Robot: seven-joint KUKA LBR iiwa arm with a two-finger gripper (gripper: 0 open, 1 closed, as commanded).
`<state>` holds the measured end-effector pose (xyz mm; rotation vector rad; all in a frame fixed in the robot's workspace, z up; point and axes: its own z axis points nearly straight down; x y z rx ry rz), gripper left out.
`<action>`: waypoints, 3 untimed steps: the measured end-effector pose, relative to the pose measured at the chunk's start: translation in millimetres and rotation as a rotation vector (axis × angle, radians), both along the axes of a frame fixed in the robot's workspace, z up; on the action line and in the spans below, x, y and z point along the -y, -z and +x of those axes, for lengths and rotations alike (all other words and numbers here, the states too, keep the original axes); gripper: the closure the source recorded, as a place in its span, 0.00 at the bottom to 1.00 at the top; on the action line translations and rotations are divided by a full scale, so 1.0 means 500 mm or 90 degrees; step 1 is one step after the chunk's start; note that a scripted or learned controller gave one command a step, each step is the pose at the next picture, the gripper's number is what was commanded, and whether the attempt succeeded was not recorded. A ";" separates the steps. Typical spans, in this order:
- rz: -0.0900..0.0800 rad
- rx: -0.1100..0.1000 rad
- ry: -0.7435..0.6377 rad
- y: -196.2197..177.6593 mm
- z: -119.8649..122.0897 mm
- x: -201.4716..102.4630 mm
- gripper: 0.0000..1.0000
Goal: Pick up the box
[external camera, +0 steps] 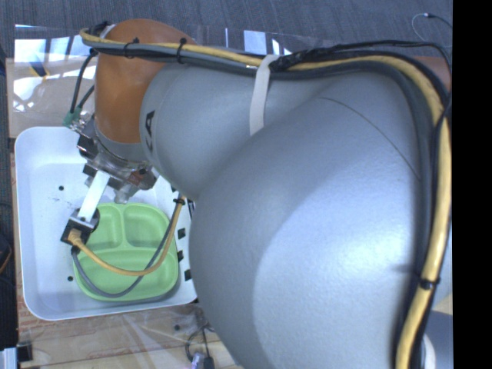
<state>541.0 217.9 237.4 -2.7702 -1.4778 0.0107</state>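
My gripper [123, 181] hangs low over the left white bin [34, 206], just below the orange wrist band [127, 83]. It sits at the far edge of a green divided tray [131, 244] lying in the near half of that bin. The grey arm [307, 206] blocks the view of the gripper's underside. It also covers the right side of the left bin and everything to the right of it.
A yellow and a grey cable loop down from the wrist across the green tray. The bin's left part shows bare white floor with a few small dark specks. The wooden bench edge runs along the front, and clear plastic sheeting lies at the far left.
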 end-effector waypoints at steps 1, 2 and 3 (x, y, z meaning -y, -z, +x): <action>0.000 -0.001 0.039 0.000 -0.124 0.129 1.00; 0.000 0.000 0.065 -0.012 -0.054 0.220 1.00; 0.001 0.002 0.024 -0.319 0.040 0.166 1.00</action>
